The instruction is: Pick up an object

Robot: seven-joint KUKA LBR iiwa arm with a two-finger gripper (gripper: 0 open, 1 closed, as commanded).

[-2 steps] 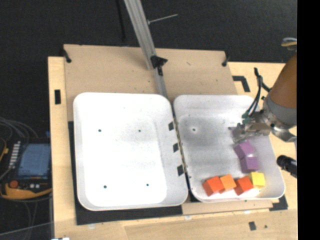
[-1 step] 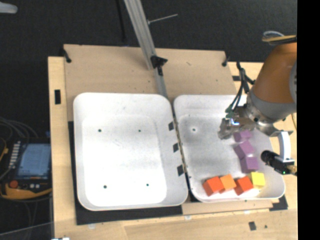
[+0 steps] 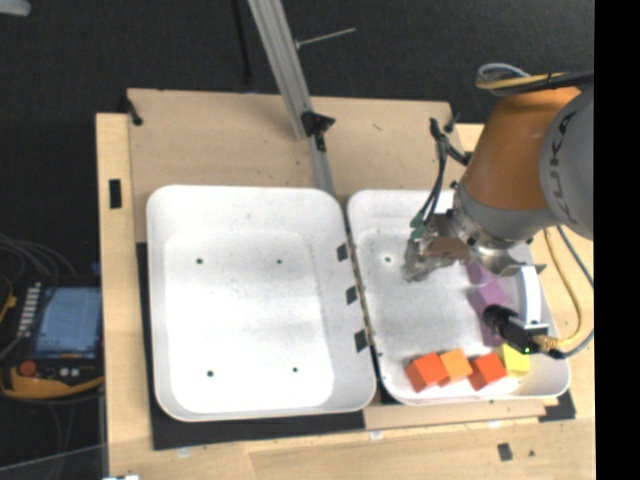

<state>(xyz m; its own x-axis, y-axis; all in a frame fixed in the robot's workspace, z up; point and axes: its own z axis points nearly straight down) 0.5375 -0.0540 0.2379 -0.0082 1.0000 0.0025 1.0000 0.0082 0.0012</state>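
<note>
Orange, red and yellow blocks [image 3: 462, 368] cluster at right white bin's [image 3: 385, 213] near edge; gripper [image 3: 425, 258] hangs above bin centre, grasp state unclear.

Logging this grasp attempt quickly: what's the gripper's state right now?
Gripper: over the right bin; open or shut cannot be told.

The arm [image 3: 520, 168] partly hides the purple block [image 3: 488, 294].

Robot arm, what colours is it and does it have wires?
The arm is grey with a fat, rounded orange band above the wrist. Thin dark cables run down to a small metal gripper, and a pale looped cable sits on top.
</note>
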